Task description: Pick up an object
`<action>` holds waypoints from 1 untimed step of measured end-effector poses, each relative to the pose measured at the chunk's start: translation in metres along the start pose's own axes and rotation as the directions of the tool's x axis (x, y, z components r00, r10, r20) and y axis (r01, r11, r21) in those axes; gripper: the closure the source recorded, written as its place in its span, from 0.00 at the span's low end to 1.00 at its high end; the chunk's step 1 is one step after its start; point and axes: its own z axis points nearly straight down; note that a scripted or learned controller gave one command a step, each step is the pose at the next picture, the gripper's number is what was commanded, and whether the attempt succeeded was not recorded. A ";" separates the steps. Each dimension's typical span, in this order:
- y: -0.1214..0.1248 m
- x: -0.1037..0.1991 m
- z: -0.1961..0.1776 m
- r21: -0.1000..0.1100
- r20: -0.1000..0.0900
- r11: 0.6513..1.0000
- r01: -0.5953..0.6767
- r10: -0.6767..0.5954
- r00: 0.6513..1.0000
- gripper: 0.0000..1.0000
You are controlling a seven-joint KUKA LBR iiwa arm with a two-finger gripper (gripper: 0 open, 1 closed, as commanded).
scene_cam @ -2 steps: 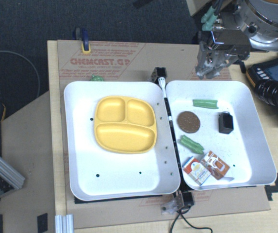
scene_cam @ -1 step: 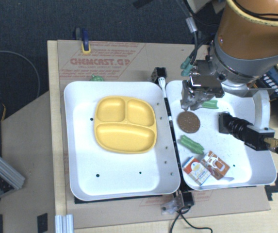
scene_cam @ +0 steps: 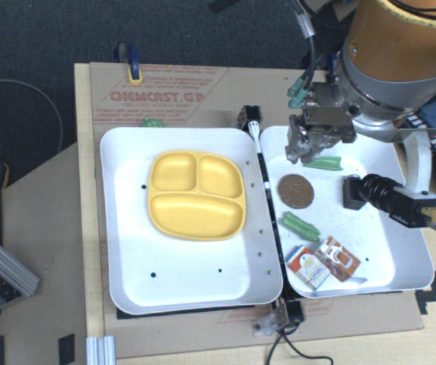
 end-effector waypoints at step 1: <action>0.000 0.015 -0.090 -0.008 -0.002 1.000 0.003 -0.003 1.000 1.00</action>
